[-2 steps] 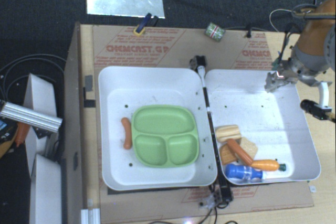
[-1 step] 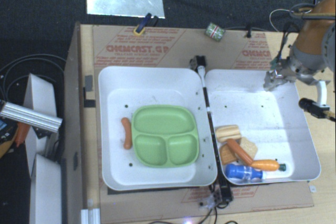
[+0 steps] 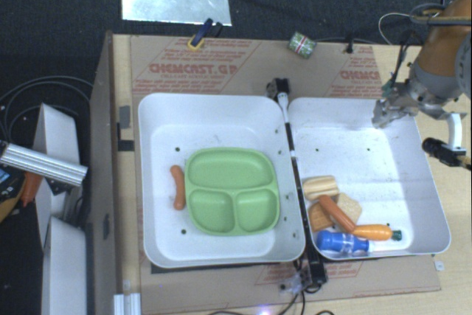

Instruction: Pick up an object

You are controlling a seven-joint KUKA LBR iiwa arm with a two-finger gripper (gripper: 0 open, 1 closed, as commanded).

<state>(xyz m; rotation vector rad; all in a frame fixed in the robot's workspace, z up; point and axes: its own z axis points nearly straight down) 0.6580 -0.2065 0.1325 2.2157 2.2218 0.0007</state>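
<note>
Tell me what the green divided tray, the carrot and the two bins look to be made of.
Green divided tray: likely molded plastic, smooth matte, rounded compartments.
Carrot: probably toy plastic, uniform orange with a slight sheen.
Left bin and right bin: seemingly thin formed plastic, glossy white, rounded corners. None of this is certain from looks alone.

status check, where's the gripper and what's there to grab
Gripper over right bin's upper right edge, nothing seen in it. Carrot, blue bottle, bread piled at near left corner. Sausage beside green tray in left bin.
</note>
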